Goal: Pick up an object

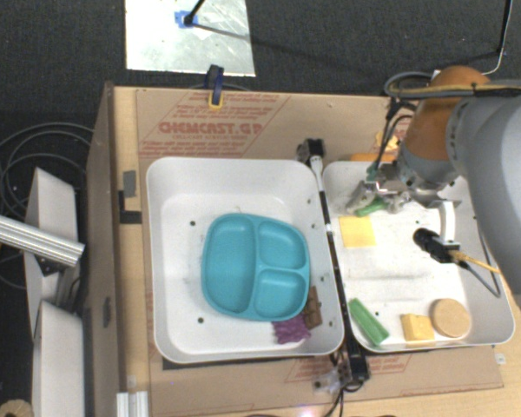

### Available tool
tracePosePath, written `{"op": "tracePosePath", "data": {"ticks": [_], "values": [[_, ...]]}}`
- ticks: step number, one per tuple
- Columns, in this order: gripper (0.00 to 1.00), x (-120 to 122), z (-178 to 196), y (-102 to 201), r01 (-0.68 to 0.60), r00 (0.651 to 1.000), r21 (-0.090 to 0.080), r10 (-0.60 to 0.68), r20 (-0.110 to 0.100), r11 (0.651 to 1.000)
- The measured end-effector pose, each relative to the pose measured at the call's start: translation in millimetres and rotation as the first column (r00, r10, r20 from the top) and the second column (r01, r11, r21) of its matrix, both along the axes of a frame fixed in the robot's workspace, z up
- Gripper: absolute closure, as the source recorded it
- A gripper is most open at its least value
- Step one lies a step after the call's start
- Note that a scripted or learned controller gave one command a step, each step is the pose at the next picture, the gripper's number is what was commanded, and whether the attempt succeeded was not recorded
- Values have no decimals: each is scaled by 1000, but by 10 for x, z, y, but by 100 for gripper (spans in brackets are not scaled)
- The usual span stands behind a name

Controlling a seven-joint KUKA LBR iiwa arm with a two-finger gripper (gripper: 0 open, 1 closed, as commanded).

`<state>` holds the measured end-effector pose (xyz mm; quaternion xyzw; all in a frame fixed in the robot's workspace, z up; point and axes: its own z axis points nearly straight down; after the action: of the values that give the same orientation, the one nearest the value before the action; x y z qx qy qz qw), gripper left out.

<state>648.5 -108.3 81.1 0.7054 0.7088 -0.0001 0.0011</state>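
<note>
My gripper (375, 195) is low over the back left part of the right bin (478, 333), hanging from the grey arm that comes in from the right. A small green thing (367, 206) shows right at the gripper's tip; whether it is held is unclear. Just in front of it a pale yellow square (357, 231) lies flat on the bin floor. Along the right bin's front edge lie a green stick (366, 321), a yellow block (416, 327) and a tan round disc (451, 317).
The left bin (169, 189) holds a blue divided plate (256, 266), with a purple piece (288, 330) and a brown piece (313, 310) at its front right rim. A thin wall divides the two bins. Cardboard lies under both.
</note>
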Motion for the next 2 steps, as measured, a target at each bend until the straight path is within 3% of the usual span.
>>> {"op": "tracePosePath", "data": {"ticks": [1,2], "values": [[100,5,146,9,-4,1000,0,4,3,1000],[100,-377,1281,-198,5,1000,-1,-5,11,1000]]}}
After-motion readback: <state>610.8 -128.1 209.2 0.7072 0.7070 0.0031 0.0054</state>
